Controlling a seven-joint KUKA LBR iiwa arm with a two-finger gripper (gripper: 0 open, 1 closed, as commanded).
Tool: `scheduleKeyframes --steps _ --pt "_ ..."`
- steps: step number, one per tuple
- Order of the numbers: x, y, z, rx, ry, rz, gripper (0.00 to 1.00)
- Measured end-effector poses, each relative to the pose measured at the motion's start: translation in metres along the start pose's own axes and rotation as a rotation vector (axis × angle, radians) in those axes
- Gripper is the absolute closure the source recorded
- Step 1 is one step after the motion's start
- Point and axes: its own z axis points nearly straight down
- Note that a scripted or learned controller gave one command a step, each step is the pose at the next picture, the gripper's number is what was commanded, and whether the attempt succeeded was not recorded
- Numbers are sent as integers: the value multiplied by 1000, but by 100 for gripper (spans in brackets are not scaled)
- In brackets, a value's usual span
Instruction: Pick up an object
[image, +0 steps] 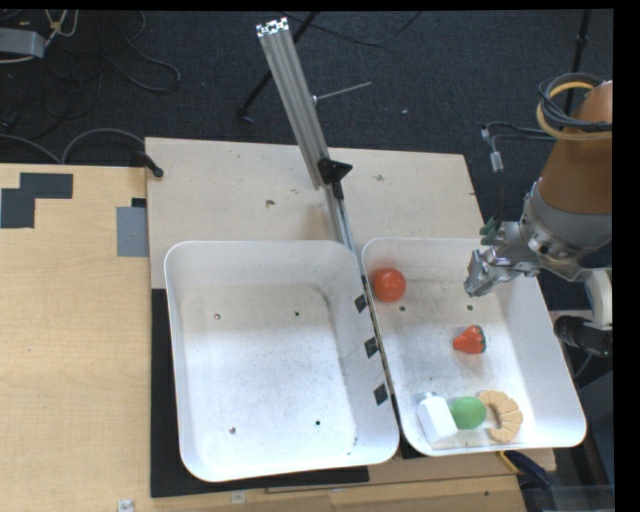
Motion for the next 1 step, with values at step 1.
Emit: scheduleKeyframes --steps 1 --pt "53 -8 1 5 3 -2 100"
